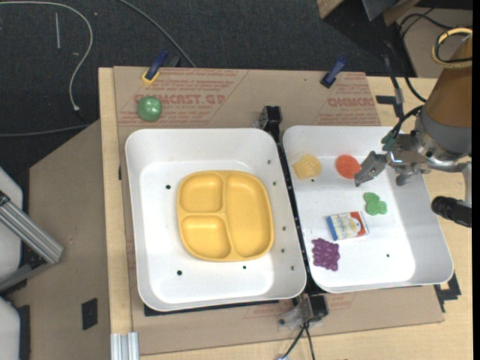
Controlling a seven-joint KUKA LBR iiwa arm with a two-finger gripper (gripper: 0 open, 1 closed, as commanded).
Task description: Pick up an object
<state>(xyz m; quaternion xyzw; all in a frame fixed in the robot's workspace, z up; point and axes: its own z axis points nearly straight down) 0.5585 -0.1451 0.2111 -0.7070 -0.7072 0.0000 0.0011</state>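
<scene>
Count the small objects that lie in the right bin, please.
5: yellow piece and orange piece at the far end, green piece, small carton, purple grapes nearest. The gripper may hide more.

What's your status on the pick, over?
Tool over right bin, nothing visibly held. Orange object just beside it, not lifted. Green piece, carton, purple grapes close by.

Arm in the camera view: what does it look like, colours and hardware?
The arm enters from the right: a grey rounded link with a broad orange band above the wrist. Below that sits a metallic silver wrist block, from which the dark grey end effector sticks out. A black cable loops along the arm's left side, and a black cylindrical part sits just below the wrist.
</scene>
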